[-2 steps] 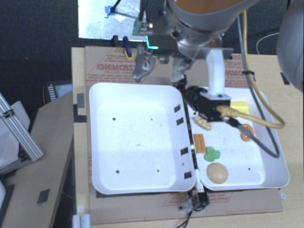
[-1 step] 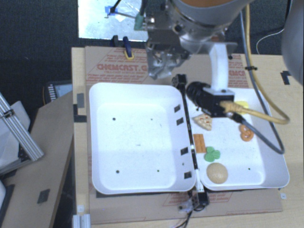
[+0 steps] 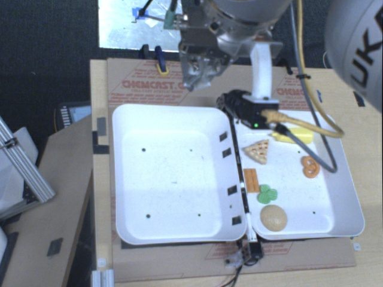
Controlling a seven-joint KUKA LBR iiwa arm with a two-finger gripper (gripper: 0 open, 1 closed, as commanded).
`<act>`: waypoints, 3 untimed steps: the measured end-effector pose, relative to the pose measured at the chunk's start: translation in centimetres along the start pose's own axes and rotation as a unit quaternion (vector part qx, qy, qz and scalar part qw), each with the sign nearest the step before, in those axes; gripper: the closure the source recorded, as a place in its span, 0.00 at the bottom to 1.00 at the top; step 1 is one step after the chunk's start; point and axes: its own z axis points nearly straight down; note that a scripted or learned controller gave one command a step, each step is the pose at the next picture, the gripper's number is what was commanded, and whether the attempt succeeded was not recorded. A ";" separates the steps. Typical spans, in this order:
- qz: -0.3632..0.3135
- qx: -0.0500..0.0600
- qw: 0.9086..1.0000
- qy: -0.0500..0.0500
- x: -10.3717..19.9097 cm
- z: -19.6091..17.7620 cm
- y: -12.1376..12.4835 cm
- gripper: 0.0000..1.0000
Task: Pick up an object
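The likeliest things for me to lift lie in the right bin: a tan triangular wedge with a dotted face like toy pizza or cheese, a yellow block just above and right of it, an orange pretzel-shaped ring further right, a flat orange rectangle close by the divider, a small green knobbly piece just below that, and a round beige ball nearest the front. All look like small moulded play food, so I judge them light, stiff and fairly smooth, not fragile. The ball would roll and slip unless taken across its widest part; the wedge offers two straight edges to pinch; the flat rectangle lies too low to catch easily; the ring could be taken across one lobe. The bin itself is shallow, glossy white plastic with sloped walls, and the left bin beside it is the same. My gripper hangs above the bench's far edge, over brown printed cardboard, well apart from every piece, and I cannot tell how it is set, though nothing is in it.
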 end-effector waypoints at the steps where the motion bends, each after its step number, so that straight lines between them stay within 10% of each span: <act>1: -0.002 -0.002 1.000 0.001 0.0 -1.3 -0.1 1.00; 3: -0.005 -0.004 1.000 0.002 0.0 -3.6 0.0 1.00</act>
